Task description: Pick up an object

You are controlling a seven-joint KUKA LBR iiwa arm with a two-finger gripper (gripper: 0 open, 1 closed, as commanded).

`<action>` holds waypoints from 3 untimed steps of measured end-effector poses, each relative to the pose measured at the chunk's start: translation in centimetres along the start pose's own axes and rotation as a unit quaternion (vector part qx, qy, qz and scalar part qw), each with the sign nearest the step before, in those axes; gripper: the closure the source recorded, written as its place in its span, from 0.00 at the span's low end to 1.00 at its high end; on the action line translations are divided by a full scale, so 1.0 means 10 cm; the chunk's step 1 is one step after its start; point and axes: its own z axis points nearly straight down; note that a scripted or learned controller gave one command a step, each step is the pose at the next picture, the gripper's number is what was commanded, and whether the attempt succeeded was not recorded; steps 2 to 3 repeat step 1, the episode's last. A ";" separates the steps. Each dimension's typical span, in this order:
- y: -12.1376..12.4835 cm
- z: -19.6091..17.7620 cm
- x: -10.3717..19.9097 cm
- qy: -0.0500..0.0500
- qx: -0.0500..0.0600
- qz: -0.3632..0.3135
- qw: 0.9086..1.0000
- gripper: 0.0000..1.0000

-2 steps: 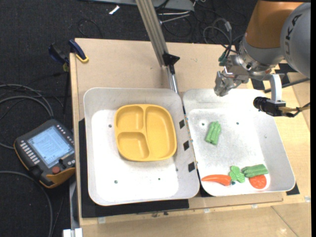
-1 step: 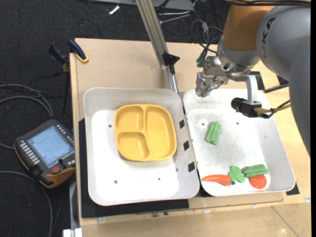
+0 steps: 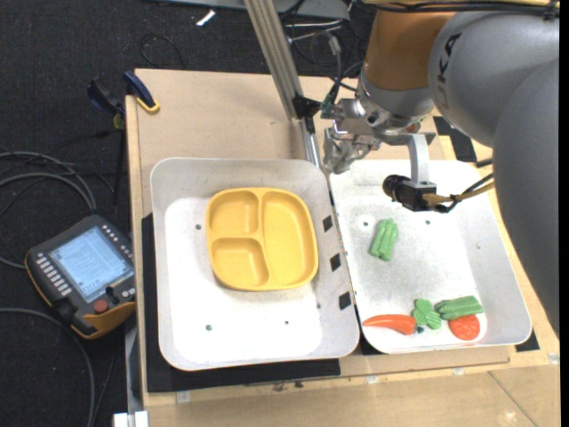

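**Gripper hangs over the right bin's far-left corner**

Camera view: the gripper (image 3: 340,154) hovers above the right bin (image 3: 498,265), well apart from the green toy (image 3: 385,238); whether it is open I cannot tell; the left bin (image 3: 178,265) holds a yellow divided plate (image 3: 262,238).

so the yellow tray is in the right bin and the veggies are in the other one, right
Not quite. The camera view shows the yellow tray in the left bin, not the right. The veggies are in the other one, the right bin.
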 end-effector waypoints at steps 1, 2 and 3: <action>-0.08 0.20 0.55 0.000 0.002 0.000 1.000 1.00; -0.08 0.20 0.55 0.000 0.002 0.000 1.000 1.00; -0.08 0.20 0.55 0.000 0.002 0.000 1.000 1.00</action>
